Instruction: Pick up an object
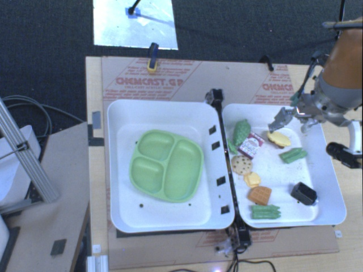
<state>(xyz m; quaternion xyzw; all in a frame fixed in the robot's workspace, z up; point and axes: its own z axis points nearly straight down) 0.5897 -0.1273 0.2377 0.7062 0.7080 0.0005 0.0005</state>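
Gripper (295,118) hangs spread, nothing between its fingers, over the right bin's (334,200) back. Left bin (116,152) holds a green tray (167,166). Yellow piece (279,139) sits just below the fingertips. Approach step, I'd say; next: descend, straddle it, close.

The bench (96,81) was covered by a clear sheet printed with red lettering (150,82), held at its far edge by a yellow clamp (152,58) and a black clamp (266,63). Two white bins sat side by side on it: the left bin (122,152) and the right bin (329,200), touching along a black-clipped seam.
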